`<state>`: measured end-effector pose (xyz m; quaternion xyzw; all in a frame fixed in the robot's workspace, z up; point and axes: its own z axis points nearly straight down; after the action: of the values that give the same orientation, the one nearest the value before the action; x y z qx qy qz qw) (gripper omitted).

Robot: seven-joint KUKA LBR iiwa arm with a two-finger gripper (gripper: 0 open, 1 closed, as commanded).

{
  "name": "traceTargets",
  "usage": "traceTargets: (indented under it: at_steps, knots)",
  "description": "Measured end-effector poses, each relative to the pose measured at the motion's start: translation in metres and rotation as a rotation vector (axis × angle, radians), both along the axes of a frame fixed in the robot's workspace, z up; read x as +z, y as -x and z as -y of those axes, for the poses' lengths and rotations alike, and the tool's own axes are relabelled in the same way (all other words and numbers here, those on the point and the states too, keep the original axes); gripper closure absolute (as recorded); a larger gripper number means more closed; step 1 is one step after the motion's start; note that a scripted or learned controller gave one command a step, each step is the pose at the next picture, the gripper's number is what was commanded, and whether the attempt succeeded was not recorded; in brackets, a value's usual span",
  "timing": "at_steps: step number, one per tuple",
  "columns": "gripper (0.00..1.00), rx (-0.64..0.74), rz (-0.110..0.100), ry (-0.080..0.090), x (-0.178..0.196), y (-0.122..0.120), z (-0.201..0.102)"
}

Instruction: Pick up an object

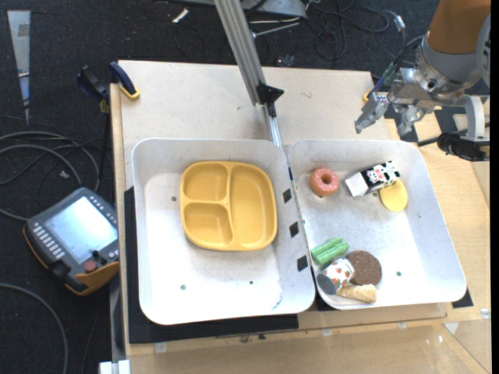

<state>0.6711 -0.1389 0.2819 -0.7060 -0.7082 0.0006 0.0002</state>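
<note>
The right bin (437, 232) holds a pink-iced donut (324, 181), a black-and-white block (372, 179) and a yellow piece (394, 197) near its back. Toward its front lie a green piece (330, 249), a brown round cookie (366, 267), a small patterned cup (339, 273) and a tan wedge (357, 292). My gripper (387, 123) hangs above the bench just behind the right bin's back rim. It is open, its two fingers spread apart, with nothing between them. It stands above and behind the black-and-white block.
The left bin (156, 271) carries a yellow divided plate (228, 205). A slanted metal pole (245, 45) comes down to the seam between the bins. A teach pendant (74, 240) lies on the floor at left, among cables.
</note>
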Motion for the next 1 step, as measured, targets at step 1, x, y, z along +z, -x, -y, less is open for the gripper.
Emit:
traceTargets:
  at_steps: [1]
  knots:
    - [0.00, 0.000, -0.001, 0.000, 0.0000, 0.0001, 0.0002]
